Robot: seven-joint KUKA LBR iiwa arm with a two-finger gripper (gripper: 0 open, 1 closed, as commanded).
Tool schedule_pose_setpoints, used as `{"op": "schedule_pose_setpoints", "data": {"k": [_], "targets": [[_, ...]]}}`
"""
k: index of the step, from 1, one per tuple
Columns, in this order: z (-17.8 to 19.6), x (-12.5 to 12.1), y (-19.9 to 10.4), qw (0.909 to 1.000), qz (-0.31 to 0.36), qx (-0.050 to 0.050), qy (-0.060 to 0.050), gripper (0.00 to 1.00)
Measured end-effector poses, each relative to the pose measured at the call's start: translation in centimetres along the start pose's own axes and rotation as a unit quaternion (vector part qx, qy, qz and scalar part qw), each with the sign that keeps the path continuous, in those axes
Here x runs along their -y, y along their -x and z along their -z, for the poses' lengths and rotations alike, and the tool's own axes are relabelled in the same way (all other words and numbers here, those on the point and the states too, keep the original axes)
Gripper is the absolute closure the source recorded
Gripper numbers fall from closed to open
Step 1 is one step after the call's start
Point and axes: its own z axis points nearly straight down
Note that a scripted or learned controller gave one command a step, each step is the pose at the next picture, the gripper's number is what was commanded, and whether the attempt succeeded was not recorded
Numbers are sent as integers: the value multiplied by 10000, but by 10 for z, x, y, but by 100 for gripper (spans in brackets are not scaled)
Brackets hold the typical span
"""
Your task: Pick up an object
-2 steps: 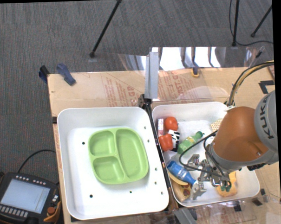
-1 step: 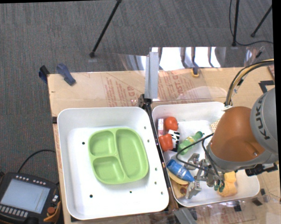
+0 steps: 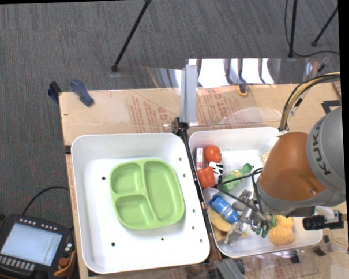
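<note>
- Camera view: the arm (image 3: 297, 168) reaches over the right bin (image 3: 243, 133); its tool (image 3: 243, 222) hangs low near the bin's front edge. Whether it is apart or together cannot be told.
- Right bin: blue bottle (image 3: 222, 207) just left of the tool, yellow toy (image 3: 281, 234) at the front right corner, red objects (image 3: 208, 165) along the left wall.
- Left bin (image 3: 83, 169): a green plate (image 3: 147, 193) at its centre.

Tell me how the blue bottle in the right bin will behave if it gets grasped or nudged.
The blue bottle lies on its side, so a nudge would probably roll it. It looks like smooth plastic, so it may slip from a shallow grip. Crowded against a yellow object and the end effector, it would likely jostle its neighbours when moved.
</note>
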Motion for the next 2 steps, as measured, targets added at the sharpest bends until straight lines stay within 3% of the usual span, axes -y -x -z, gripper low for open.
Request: {"op": "schedule_pose_setpoints", "data": {"k": [1, 2], "targets": [[0, -18, 44, 9985, -551, -10, 10, 0], [11, -20, 44, 9987, -517, -10, 11, 100]]}}
